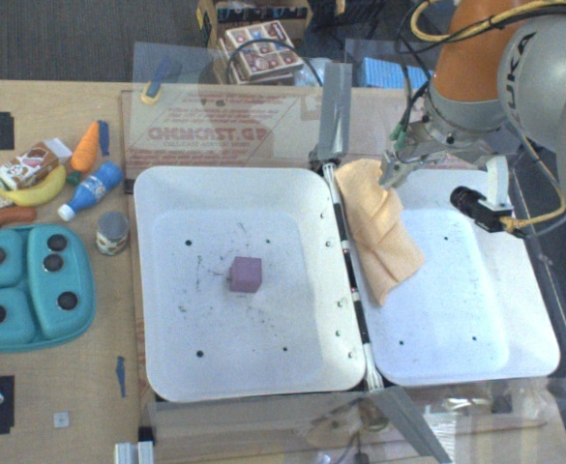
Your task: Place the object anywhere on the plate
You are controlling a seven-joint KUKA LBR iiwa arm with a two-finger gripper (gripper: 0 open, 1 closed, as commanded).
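A yellow cloth (pixel 381 228) lies along the left side of the right bin (pixel 476 298), partly over the divider between the bins. Its upper end is bunched and rises to my gripper (pixel 391 172), which is shut on that end at the bin's back left. A small purple cube (pixel 245 275) rests near the middle of the left bin (pixel 176 211). A teal divided plate (pixel 26 288) sits on the bench left of the bins, far from the gripper.
Toy food, namely a banana (pixel 33 189), a carrot (pixel 87 146), a blue bottle (pixel 91 189) and a small can (pixel 112 232), sits behind and beside the teal plate. A black cable connector (pixel 476 207) hangs over the right bin. Cardboard boxes stand behind the bench.
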